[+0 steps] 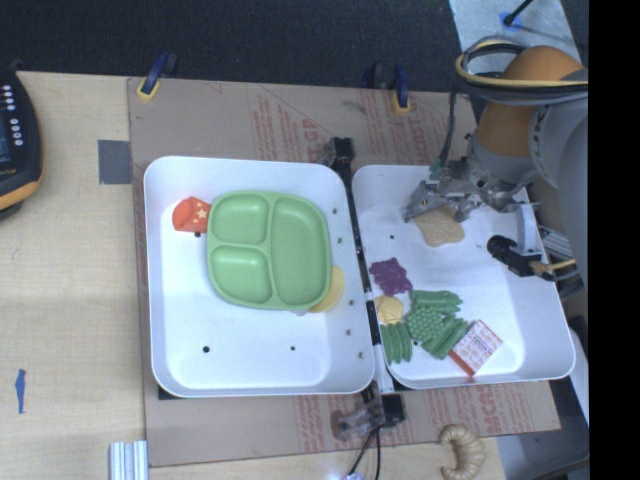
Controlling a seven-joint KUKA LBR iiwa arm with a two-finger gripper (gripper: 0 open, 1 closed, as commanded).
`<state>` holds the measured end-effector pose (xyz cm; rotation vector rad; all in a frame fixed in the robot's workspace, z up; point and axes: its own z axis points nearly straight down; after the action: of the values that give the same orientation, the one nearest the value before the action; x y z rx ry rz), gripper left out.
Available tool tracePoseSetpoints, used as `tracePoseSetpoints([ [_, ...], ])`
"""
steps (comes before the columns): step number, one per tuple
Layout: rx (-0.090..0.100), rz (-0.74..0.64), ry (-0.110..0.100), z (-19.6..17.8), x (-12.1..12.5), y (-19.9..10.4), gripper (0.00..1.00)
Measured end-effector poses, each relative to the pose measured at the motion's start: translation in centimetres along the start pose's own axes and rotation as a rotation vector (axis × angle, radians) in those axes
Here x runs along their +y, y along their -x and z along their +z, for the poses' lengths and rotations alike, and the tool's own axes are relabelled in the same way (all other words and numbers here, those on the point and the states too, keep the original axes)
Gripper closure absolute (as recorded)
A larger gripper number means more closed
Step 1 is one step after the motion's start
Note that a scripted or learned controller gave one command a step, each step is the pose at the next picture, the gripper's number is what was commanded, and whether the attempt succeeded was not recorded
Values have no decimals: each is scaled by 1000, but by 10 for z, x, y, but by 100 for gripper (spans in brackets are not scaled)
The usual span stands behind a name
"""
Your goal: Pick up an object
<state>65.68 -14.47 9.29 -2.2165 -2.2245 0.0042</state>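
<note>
Pincer (437, 206) low over tan slice (441, 230), right of green tray (268, 250); opening unclear. Likely light, flat, stiff: pinch across edges.

Grey arm (560, 148), orange band, metal pincer (437, 200)
</note>
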Motion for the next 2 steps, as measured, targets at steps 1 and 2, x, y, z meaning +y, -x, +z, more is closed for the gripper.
tracePoseSetpoints([
  [1, -1, -2, 1, -1, 0, -4, 0],
  [2, -1, -2, 0, -1, 0, -7, 0],
])
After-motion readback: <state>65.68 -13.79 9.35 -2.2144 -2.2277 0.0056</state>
